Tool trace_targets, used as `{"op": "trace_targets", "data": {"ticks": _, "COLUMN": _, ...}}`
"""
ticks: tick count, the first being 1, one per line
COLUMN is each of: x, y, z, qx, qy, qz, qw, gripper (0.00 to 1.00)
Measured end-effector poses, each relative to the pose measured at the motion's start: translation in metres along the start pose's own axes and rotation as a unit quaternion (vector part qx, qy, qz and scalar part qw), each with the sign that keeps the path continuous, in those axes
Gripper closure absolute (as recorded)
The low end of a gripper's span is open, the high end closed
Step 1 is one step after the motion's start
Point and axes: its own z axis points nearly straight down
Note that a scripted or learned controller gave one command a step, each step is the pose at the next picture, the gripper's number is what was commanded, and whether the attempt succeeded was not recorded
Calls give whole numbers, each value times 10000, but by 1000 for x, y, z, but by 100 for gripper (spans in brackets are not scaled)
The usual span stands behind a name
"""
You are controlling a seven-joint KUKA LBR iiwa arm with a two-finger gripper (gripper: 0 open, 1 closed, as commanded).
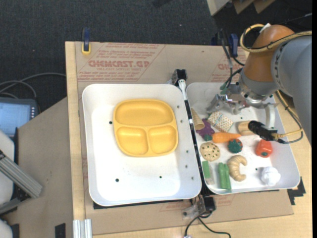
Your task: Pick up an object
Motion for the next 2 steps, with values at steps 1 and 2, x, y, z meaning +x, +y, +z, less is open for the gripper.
{"op": "trace_targets", "data": {"ticks": 1, "x": 0, "y": -60, "z": 1, "qx": 11, "qy": 5, "qz": 9, "qw": 10000, "gripper": 0}}
{"op": "trace_targets", "data": {"ticks": 2, "x": 8, "y": -115, "z": 1, "qx": 7, "qy": 7, "qz": 4, "qw": 10000, "gripper": 0}}
